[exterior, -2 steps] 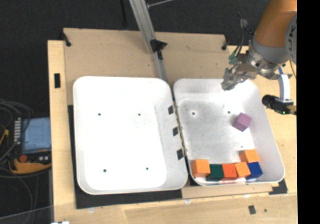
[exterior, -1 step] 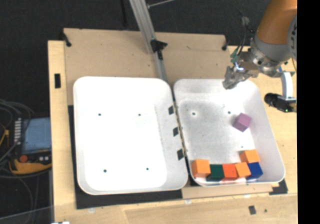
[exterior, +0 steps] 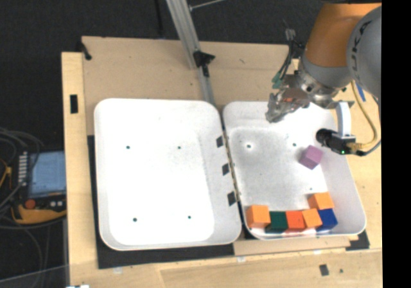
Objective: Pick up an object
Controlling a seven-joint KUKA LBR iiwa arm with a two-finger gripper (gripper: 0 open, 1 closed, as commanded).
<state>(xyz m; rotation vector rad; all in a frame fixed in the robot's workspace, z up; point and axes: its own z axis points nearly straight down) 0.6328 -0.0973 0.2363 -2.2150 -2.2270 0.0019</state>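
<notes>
The grey two-finger gripper (exterior: 280,110) is hovering over the right white plastic bin (exterior: 257,123), can't tell its grip state, so I'd be targeting the lone small purple cube (exterior: 311,157) sitting below-right of it, not the crammed cluster of coloured blocks (exterior: 292,217).

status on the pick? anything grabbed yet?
Done: nothing lifted. The purple block lies alone mid-bin, and the orange, green and blue blocks sit along the right bin's near edge. In hand: the gripper hangs over the bin's far corner, apart from them. Left: descend, grasp, lift.
</notes>
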